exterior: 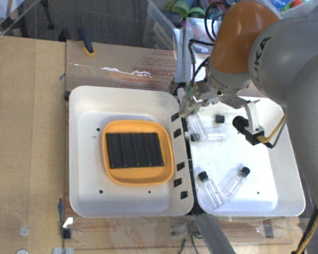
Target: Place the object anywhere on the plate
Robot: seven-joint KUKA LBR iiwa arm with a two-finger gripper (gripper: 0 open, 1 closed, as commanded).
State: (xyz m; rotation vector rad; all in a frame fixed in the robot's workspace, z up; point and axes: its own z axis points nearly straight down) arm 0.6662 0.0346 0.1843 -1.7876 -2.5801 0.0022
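Note:
A yellow-orange plate (138, 152) with a dark ribbed centre lies in the left bin (81, 189). In the right bin (264, 188) are three clear vials with black caps: one (208, 134) just right of the divider, and two (210, 191) (234, 180) nearer the front. A small loose black cap (219, 119) rests close to the back. My gripper (190, 102) hangs over the back end of the divider between the bins, just behind the nearest vial. I see nothing held in it.
Small black tabs line the divider (179, 165) between the bins. A clear tub of coloured items (180, 9) stands behind the bins, beside a cardboard sheet (120, 65). The arm's large grey body covers the right side of the bench.

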